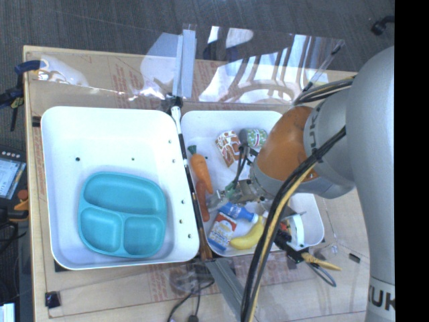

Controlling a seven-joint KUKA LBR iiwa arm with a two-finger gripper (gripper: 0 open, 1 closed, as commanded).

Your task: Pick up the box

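The box (220,233), a small white carton with blue and red print, lies at the front of the right bin (201,122), next to a yellow banana (249,237). My gripper (230,193) hangs low in the middle of that bin, just behind the box and beside an orange carrot (200,174). A blue-and-white packet (238,212) lies between the gripper and the box. Nothing can be seen held in the gripper. The arm's orange band and grey body cover the right half of the bin.
A patterned red-and-white item (228,145) and a greenish round item (254,137) sit at the back of the right bin. The left bin (60,123) holds a blue divided plate (123,214). Cables trail over the bench front.
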